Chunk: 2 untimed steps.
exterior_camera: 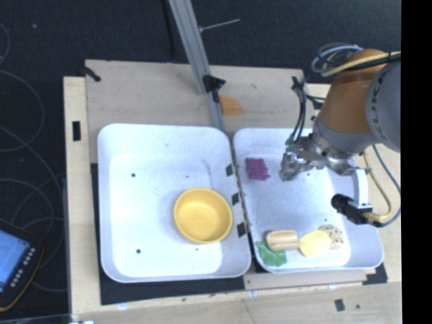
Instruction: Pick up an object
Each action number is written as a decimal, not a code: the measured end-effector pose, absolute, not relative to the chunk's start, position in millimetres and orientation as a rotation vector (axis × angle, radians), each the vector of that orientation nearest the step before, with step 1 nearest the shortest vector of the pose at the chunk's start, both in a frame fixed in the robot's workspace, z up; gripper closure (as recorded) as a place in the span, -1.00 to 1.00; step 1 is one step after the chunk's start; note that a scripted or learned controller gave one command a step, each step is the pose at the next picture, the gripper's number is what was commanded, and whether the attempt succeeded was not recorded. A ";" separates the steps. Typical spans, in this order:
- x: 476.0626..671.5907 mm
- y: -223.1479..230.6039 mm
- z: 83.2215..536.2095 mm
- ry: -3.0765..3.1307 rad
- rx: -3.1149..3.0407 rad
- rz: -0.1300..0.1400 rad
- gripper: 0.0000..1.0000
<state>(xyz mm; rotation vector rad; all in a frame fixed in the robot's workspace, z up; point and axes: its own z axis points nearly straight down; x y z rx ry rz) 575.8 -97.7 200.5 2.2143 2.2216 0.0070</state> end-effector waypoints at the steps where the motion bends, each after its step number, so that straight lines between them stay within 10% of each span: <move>1: 577.2 -98.4 216.9 2.223 2.216 0.005 1.00; 2: 590.4 -40.1 229.6 2.230 2.211 0.005 1.00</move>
